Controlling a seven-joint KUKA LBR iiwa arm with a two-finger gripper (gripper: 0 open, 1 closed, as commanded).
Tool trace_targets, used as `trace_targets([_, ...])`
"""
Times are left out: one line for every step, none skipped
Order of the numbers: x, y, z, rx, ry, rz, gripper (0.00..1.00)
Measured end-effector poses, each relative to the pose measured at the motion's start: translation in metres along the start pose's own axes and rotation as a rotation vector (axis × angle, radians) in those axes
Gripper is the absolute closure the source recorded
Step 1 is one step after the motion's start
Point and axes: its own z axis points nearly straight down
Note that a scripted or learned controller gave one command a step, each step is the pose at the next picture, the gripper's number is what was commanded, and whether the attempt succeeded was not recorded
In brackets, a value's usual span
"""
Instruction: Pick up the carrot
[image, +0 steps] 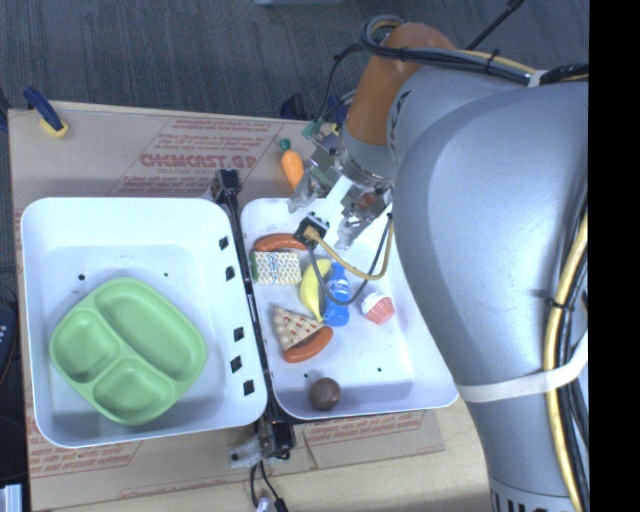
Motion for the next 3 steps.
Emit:
trace_targets([-0.005, -0.002, -0.025, 0.000, 0.000, 0.373, 0.00])
trace_targets([-0.045, 0.021, -0.105, 0.000, 0.001, 0.246, 0.00])
trace_targets([-0.105, 0.038, 0.071, 0.004, -0.003, 0.119, 0.00])
